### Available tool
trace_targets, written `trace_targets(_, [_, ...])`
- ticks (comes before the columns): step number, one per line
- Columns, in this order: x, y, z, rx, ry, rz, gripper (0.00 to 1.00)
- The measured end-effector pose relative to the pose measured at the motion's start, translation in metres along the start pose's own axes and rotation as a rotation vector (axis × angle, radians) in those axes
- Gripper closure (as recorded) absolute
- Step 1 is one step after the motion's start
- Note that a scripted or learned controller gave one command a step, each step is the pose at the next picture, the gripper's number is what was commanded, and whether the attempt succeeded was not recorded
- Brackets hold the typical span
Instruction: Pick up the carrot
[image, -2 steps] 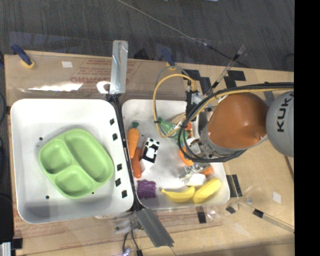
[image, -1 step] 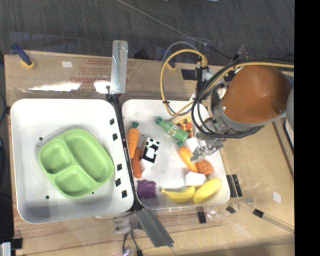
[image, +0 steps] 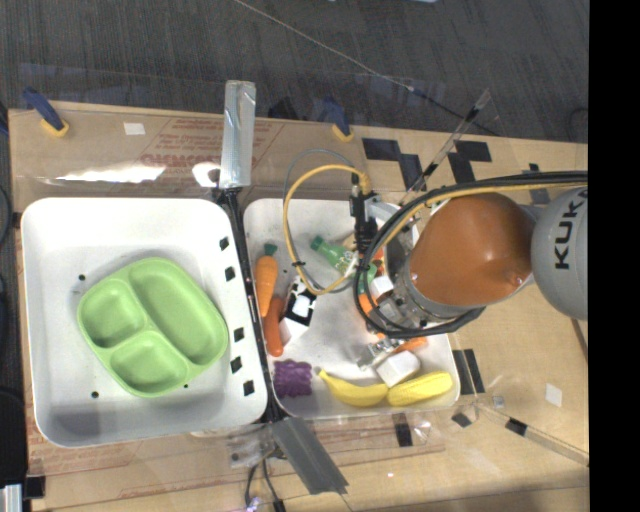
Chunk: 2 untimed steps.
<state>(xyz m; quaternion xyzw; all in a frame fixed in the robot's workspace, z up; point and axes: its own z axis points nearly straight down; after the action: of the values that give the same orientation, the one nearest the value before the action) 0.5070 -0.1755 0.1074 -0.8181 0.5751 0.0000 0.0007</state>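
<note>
Along the right bin's (image: 330, 212) nine o'clock wall, the carrot (image: 267, 300) is lying lengthwise, untouched, with a purple grape bunch (image: 293, 377) at its six o'clock end and a small black-and-white block (image: 300, 304) just beside it at three o'clock. Well apart, toward three o'clock, the arm (image: 470, 250) is hanging over the bin, its orange band and cables covering the gripper, so I cannot tell whether the tool is released or clenched. Judging by this, the approach step is underway; next, the arm is needing to travel toward nine o'clock and descend over the carrot, avoiding the wall. A banana (image: 385, 390) is resting at six o'clock; a green tray (image: 150, 325) is sitting in the left bin (image: 50, 230).
</note>
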Motion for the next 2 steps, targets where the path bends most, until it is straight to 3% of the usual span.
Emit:
trace_targets(1, [-0.006,-0.014,-0.105,0.002,0.002,-0.266,1.00])
trace_targets(2, [-0.053,0.012,-0.157,0.002,0.001,-0.546,1.00])
